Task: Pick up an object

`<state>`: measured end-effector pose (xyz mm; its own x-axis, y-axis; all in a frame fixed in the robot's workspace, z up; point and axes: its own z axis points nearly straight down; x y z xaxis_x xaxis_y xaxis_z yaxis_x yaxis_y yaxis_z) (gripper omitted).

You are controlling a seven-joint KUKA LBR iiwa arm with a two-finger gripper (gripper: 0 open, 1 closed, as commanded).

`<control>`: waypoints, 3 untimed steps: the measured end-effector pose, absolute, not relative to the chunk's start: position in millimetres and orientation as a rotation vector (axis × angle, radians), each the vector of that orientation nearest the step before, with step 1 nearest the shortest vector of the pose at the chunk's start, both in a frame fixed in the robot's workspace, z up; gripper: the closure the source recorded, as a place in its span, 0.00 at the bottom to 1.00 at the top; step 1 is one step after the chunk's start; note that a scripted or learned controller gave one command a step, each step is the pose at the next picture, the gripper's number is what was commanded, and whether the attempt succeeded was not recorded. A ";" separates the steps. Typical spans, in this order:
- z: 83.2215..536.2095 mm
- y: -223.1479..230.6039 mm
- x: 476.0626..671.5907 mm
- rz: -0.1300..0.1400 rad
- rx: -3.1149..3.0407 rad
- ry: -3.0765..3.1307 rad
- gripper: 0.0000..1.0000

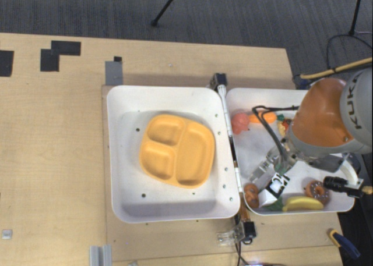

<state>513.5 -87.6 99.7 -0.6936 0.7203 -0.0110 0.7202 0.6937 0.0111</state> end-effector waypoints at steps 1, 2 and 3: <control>89.1 -88.6 493.0 0.008 1.036 2.945 0.00; 100.0 -87.1 493.6 0.011 1.034 2.948 1.00; 185.1 -24.4 488.3 0.003 0.777 3.038 1.00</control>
